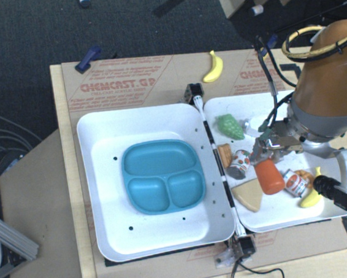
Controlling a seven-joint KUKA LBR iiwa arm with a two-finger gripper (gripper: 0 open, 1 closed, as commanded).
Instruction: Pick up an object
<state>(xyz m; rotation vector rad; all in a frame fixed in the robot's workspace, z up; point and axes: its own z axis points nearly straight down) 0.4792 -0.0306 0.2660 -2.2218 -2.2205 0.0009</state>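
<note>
An orange cylindrical block (270, 177) lies near the middle of the right white bin (280, 218), just below the end effector (265, 146), whose state cannot be told from above. Beside the block are a small red-and-white can (240, 163) to its left, a tan wedge-shaped piece (248, 196) below left, another red-and-white can (296, 183) to its right and a yellow banana-like piece (311, 198). A green leafy toy (229, 126) sits toward the bin's far side. The left white bin (97, 149) holds a blue divided plastic plate (163, 174). A yellow toy banana (213, 68) rests on the bench (124, 79) beyond the bins.
</note>
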